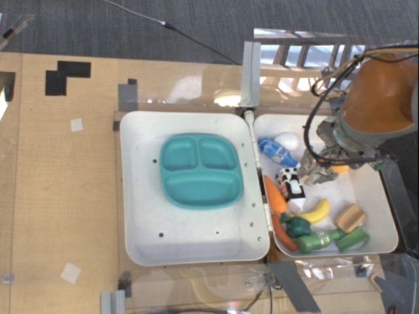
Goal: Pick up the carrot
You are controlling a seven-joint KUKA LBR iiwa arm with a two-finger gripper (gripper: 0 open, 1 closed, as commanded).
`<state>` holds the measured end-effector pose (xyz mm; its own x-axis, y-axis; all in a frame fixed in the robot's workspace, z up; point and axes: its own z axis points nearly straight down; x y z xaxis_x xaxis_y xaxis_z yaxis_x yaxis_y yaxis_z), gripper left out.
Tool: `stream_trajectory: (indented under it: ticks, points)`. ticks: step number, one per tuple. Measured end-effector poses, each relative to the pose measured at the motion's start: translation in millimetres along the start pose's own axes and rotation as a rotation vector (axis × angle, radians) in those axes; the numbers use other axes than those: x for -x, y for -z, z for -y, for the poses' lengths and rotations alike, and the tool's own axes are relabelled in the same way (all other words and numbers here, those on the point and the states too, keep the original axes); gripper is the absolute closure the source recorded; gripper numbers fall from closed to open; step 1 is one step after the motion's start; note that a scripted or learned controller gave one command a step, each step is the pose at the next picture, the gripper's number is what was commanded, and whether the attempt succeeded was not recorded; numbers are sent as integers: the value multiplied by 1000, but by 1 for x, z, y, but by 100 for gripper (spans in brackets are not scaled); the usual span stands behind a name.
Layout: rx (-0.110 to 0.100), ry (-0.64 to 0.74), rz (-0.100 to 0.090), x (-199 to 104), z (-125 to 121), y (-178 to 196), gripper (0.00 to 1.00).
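One gripper hovering over the right bin, carrot not yet in reach.

One gripper (319,173) hangs low in the right bin (380,205) beneath the orange wrist band, just beside a black-and-white toy (289,180); whether it is spread or closed cannot be told from this angle, and nothing is seen held in it. Outward from there, the carrot (275,195) lies slanted against the bin's left wall, near the toy, with a banana (316,210) to its right and green vegetables (322,240) below. A blue bottle (275,151) sits further up. The left bin (141,234) holds a teal plate (200,171). This looks like the approach step: next, the gripper likely needs to shift left and align across the carrot's narrow body, clear of wall and toy.
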<state>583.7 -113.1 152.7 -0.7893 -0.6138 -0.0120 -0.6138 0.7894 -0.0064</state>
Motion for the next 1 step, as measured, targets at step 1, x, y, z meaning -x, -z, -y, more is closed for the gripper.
stream_trajectory:
  ticks: [1]
  points:
    - [1,-4,-3,-3,2,-1,0]
